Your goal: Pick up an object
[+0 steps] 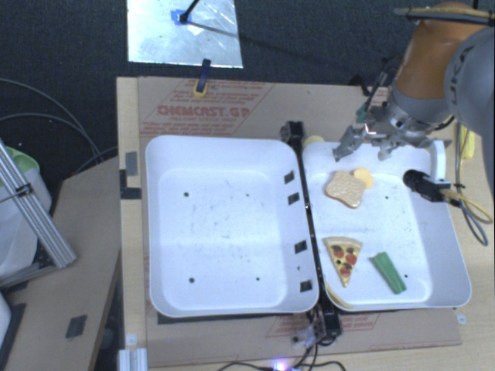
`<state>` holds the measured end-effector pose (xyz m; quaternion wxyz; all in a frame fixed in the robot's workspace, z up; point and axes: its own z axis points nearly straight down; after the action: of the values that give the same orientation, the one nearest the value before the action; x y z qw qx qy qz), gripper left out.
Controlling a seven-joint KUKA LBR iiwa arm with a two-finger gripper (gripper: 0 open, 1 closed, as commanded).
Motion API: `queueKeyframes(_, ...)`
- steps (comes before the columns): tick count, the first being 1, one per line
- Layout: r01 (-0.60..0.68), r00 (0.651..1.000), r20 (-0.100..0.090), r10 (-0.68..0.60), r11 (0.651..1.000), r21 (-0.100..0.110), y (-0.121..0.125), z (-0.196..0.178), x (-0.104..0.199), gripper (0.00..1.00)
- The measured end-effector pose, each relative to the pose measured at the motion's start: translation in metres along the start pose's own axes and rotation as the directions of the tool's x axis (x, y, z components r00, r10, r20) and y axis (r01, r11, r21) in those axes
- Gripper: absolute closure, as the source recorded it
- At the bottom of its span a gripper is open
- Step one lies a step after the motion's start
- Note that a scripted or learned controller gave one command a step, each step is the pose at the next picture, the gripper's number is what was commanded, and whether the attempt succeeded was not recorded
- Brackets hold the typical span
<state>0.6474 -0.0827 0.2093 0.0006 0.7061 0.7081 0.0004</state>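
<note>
Camera view: the arm is reaching in from the right, orange band uppermost, wrist angling down over the far edge of the right bin [445, 230]. The gripper [362, 150] is hanging with fingers spread wide, gripping nothing. The toast slice [345, 189], tan and flat, is lying just below it; the pizza slice [343, 258] and green piece [387, 272] are sitting nearer.

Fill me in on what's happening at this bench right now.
A grey robot arm reaches in from the right, its gripper open and hanging above the far end of the right bin, holding nothing. Just below it in that bin lies a toast slice; a pizza slice and a green stick lie nearer the front.
</note>
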Motion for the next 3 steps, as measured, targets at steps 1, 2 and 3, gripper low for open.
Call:
queueKeyframes(1, -0.007, 1.000, -0.002, 0.007, 1.000, 0.010, -0.092, 0.130, -0.026, 0.00)
queueKeyframes(2, -0.002, 1.000, -0.003, 0.002, 1.000, 0.005, -0.131, 0.125, 0.001, 0.00)
queueKeyframes(3, -0.002, 1.000, -0.001, 0.002, 1.000, -0.002, -0.128, 0.114, 0.000, 1.00)
